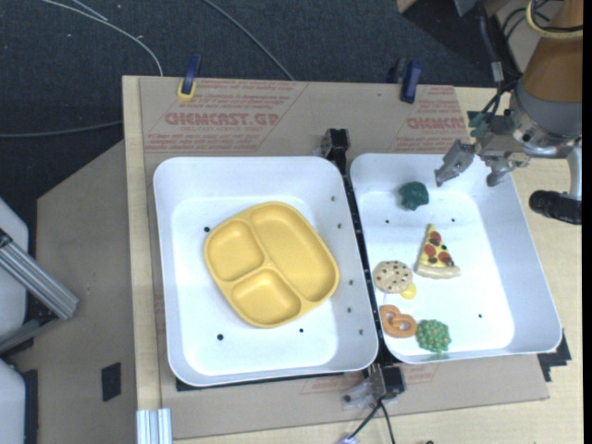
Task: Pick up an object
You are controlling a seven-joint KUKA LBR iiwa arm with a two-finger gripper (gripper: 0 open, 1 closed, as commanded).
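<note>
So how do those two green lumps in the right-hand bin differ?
The dark green lump sits at the bin's far end, just below the gripper, alone. The brighter green broccoli-like piece looks larger, lies at the near end beside a pretzel. Both lie loose on the bin floor.

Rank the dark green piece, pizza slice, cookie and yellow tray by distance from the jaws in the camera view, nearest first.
1. Dark green piece, just below-left of the gripper.
2. Pizza slice, mid right bin.
3. Cookie, by the bin's left wall.
4. Yellow tray, left bin.
</note>
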